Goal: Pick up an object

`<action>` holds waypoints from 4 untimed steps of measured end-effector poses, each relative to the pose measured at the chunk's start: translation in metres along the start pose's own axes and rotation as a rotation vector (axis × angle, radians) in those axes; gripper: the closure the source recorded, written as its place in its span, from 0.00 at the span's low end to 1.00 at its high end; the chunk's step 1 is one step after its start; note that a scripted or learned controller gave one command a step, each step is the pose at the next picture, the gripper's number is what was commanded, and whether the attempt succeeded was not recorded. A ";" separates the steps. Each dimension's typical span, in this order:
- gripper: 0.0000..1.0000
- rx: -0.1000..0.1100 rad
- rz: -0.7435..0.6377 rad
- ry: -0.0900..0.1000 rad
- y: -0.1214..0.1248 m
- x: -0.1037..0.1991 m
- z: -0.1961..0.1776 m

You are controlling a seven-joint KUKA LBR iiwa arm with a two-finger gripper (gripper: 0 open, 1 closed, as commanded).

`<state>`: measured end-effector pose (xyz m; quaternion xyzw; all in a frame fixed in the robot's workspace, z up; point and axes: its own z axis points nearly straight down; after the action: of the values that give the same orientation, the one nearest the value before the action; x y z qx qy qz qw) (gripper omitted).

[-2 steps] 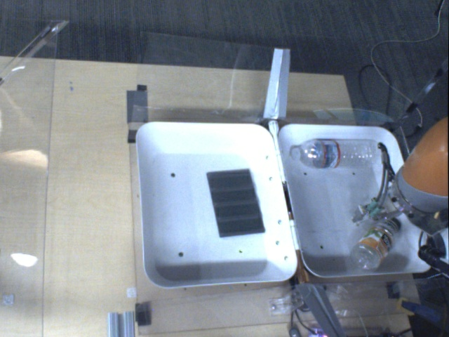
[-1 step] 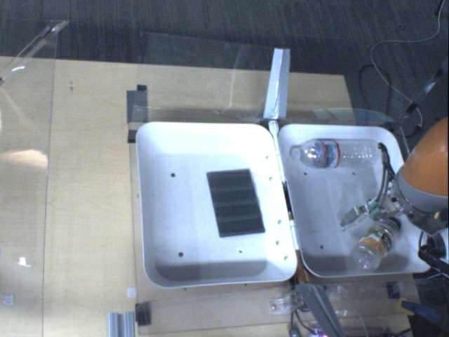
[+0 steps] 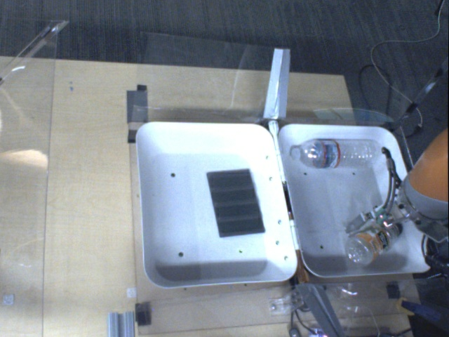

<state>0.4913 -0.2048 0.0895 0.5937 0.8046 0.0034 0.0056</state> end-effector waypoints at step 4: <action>0.00 0.001 0.318 -0.003 0.006 -0.003 0.000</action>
<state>0.4978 -0.2063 0.0891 0.7138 0.7003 0.0028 0.0058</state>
